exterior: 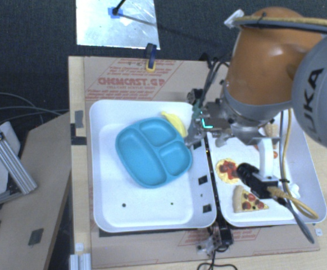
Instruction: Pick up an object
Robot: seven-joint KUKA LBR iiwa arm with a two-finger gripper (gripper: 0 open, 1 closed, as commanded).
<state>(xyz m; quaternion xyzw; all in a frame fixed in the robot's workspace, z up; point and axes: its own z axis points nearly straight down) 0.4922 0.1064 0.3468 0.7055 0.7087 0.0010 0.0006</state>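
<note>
Camera view from above: red print reading "CHEMCAST GP" runs across the brown sheet (pixel 131 79) beyond the bins, and the letters "UKA" show on the grey arm (pixel 319 94). Gripper (pixel 198 131) hangs right at the wall between the two bins, toward their far side, and open or closed, I cannot tell. Just beside it, a yellow banana (pixel 175 122) lies in the left bin (pixel 104 207), long axis running far-left to near-right, tucked against the far-right edge of the blue divided plate (pixel 152 151), which slants the same way. Over in the right bin (pixel 312 198), a round red-and-yellow piece (pixel 226 169) sits near the dividing wall, and a pizza slice (pixel 248 200) lies at the near edge, narrow end turned away from it
</note>
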